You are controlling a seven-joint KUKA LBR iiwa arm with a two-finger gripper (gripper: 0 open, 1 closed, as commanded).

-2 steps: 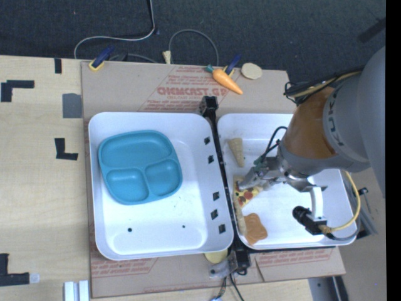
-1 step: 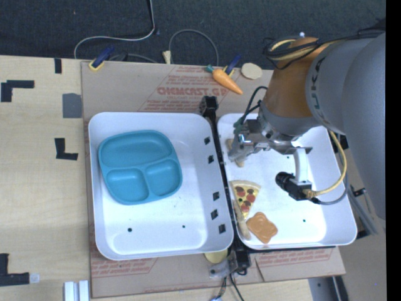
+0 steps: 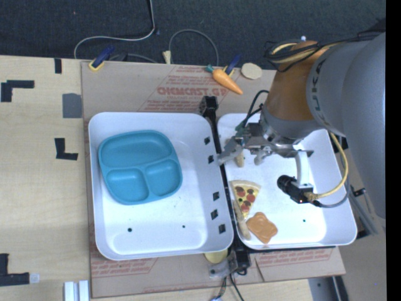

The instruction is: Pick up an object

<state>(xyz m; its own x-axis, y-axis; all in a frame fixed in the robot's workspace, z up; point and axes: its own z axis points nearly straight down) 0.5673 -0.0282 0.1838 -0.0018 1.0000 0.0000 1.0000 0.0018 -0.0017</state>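
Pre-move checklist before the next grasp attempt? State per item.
1. Targets in right bin: pizza slice and orange piece lie there, ok.
2. End effector over right bin: ok, at its left edge, beside the divider.
3. Object in grip: cannot tell.
4. End effector above a target: not ok, pizza slice lies nearer the camera.
5. Blue tray in left bin, apart from arm: ok.
6. Carrot outside the bins: not ok as target.
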